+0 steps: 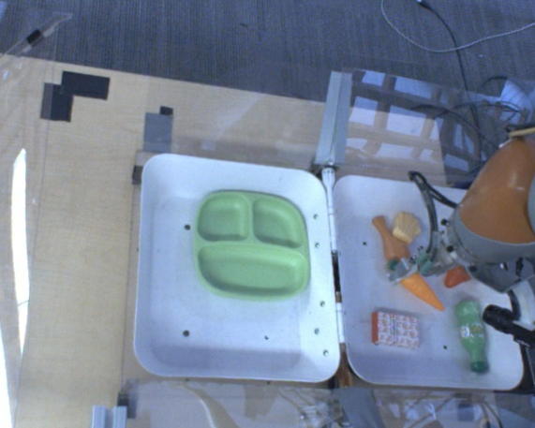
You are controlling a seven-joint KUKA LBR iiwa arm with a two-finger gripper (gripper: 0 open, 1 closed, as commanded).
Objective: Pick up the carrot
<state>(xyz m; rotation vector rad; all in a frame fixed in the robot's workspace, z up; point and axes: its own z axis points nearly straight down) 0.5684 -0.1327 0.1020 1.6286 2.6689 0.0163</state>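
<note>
Inside the right bin [359, 354], carrot [422, 289] beside the jaws [417, 265], their spread perhaps hidden; green tray [251, 244] left.

I count two white bins on the bench: the left bin [149, 272] and the right bin [359, 292]. The left holds one green tray [251, 244] with three compartments. In the right I count one carrot [422, 289], one green bottle [471, 333] at five o'clock, one patterned box [396, 329] at six, one yellow piece [406, 226] and one orange piece [388, 237] near twelve. One small red item [456, 276] lies at three.
</note>
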